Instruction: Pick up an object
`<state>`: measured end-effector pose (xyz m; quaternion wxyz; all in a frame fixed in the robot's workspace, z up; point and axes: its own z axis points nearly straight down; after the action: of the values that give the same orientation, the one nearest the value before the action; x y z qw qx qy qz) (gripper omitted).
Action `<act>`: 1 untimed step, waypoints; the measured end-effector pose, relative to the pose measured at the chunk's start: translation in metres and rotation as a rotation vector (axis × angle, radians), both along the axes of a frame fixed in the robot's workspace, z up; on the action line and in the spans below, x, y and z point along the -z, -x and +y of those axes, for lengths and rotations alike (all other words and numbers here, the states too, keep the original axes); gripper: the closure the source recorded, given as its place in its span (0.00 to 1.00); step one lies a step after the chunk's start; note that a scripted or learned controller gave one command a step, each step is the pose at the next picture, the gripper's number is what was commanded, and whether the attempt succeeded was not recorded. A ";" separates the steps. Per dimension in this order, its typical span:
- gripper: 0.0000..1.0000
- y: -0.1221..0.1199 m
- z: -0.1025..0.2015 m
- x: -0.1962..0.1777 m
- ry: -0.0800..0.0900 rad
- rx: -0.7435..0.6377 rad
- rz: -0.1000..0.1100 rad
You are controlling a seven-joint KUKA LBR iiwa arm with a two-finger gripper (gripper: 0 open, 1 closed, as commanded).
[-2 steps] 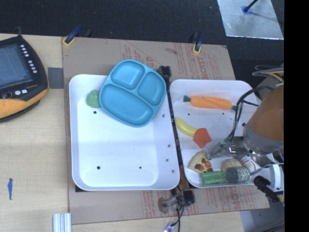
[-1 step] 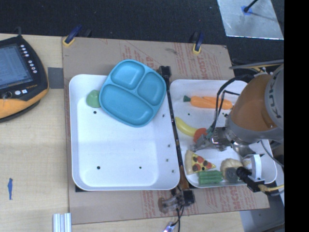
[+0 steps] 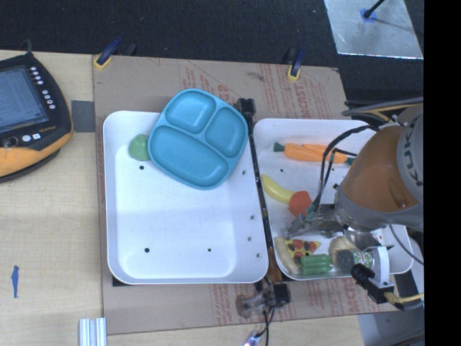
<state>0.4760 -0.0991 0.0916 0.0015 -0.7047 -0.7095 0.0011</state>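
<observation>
Jaws first, and you cannot tell from this slanted view whether they are spread or pressed together: the gripper (image 3: 306,225) hangs low in the right bin (image 3: 268,132), its metal parts dark and blurred against the clutter beneath. You can see nothing plainly caught between them, so count the pick as not yet done; the reach into the bin looks made, while the closing and the lift are left.

Your likeliest target seems to be the small red piece (image 3: 300,202) just beside the gripper, rounded and smooth, touching the tip of a yellow banana-shaped toy (image 3: 276,189). Near the bin's front edge lie a flat printed item (image 3: 302,247) and a green cylinder (image 3: 315,265), close together. An orange carrot (image 3: 311,152) sits toward the far wall, partly crossed by the arm's cable.

In the left bin (image 3: 180,244) a blue divided plate (image 3: 199,138) rests tilted over the far rim, with a pale green disc (image 3: 138,147) peeking out beside it, well apart from the gripper
</observation>
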 end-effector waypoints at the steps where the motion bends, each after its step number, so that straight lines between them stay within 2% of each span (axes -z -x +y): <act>1: 0.00 0.000 -0.024 0.000 0.000 0.004 -0.002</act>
<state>0.4758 -0.1230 0.0915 0.0007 -0.7060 -0.7082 0.0007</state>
